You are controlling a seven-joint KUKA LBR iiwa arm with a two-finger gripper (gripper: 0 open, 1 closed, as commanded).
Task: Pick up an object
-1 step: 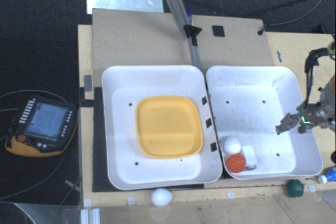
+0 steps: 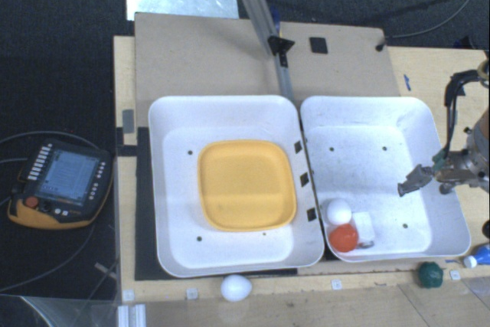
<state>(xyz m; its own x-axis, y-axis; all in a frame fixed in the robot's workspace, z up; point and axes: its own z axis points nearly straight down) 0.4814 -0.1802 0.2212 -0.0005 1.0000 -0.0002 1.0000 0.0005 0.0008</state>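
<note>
Jaws (image 2: 406, 186) over right bin (image 2: 398, 115) near its right wall, state too blurred to tell, apparently nothing held. White ball (image 2: 338, 211), red ball (image 2: 344, 238) (touching a white block (image 2: 362, 226)) in near-left corner.

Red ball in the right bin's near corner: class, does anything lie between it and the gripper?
Nothing visible does. The gripper hangs over bare white floor of the right bin. The round red ball sits apart from it, touched by a white ball and a white block.
</note>
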